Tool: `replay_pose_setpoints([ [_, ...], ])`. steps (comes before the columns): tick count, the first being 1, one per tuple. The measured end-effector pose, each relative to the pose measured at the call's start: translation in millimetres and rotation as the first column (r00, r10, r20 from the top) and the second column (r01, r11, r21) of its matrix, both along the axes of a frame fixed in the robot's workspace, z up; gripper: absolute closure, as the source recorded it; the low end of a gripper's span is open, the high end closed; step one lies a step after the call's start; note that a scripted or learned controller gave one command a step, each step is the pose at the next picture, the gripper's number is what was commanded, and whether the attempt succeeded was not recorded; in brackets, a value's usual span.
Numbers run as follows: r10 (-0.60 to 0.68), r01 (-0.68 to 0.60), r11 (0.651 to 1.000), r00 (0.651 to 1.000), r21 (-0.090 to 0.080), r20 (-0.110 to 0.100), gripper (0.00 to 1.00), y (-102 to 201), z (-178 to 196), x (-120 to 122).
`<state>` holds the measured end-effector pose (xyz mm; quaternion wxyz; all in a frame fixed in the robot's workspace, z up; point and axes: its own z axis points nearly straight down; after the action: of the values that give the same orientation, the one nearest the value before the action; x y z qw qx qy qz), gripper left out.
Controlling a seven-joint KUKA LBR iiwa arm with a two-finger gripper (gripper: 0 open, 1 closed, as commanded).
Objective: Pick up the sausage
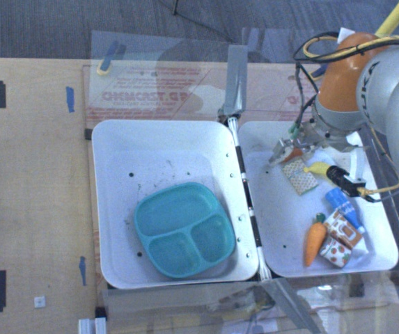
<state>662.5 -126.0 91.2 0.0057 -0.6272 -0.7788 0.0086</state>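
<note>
My gripper [287, 149] hangs low over the back left part of the right bin [283, 242], reaching in from the grey arm with the orange band [342, 82]. A small reddish-brown piece [294, 153], which may be the sausage, shows right at the gripper's tip. I cannot tell whether it is gripped or lying on the bin floor beneath. A checkered beige item [301, 179] lies just in front of the gripper.
In the right bin lie a yellow banana [317, 167], a blue item [344, 207], a carrot [314, 242] and a patterned red-and-white box [342, 239]. The left bin [115, 152] holds a teal divided plate [184, 229]. Cables loop around the arm's wrist.
</note>
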Motion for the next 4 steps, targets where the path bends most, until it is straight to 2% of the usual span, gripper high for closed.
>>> replay_pose_setpoints([
  [2,-0.076,0.076,0.997,0.997,0.001,0.005,0.0,3.0,-0.1,0.9],
  [3,-0.053,0.053,0.999,0.999,-0.002,0.003,0.0,3.4,-0.2,0.6],
  [4,-0.053,0.053,0.999,0.999,-0.002,0.007,1.0,2.6,10.8,1.5],
])
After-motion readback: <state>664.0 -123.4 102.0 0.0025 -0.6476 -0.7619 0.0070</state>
